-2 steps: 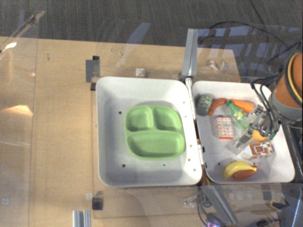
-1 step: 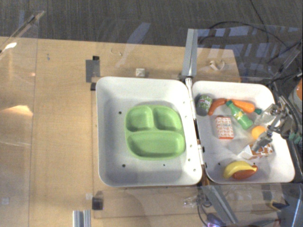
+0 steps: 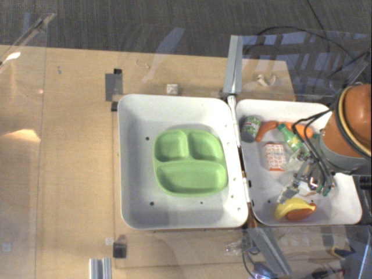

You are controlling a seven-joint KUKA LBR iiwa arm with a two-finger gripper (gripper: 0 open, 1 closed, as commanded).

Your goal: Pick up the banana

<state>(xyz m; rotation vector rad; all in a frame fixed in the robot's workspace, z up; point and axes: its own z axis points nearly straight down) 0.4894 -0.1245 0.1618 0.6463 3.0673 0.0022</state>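
The banana (image 3: 289, 208) lies yellow at the front of the right bin (image 3: 349, 205), with a red-orange piece (image 3: 302, 214) against its right side. My gripper (image 3: 304, 186) hangs just above and slightly behind the banana. Its fingers (image 3: 290, 185) are spread open and nothing is between them. The grey arm with its orange band (image 3: 354, 124) reaches in from the right and covers part of the bin's right side.
Toward the back of the right bin lie a dark green round item (image 3: 251, 127), an orange carrot-like piece (image 3: 267, 130), a green bottle (image 3: 287, 136) and a white-and-red packet (image 3: 274, 156). A green divided plate (image 3: 190, 161) sits in the left bin (image 3: 133, 173).
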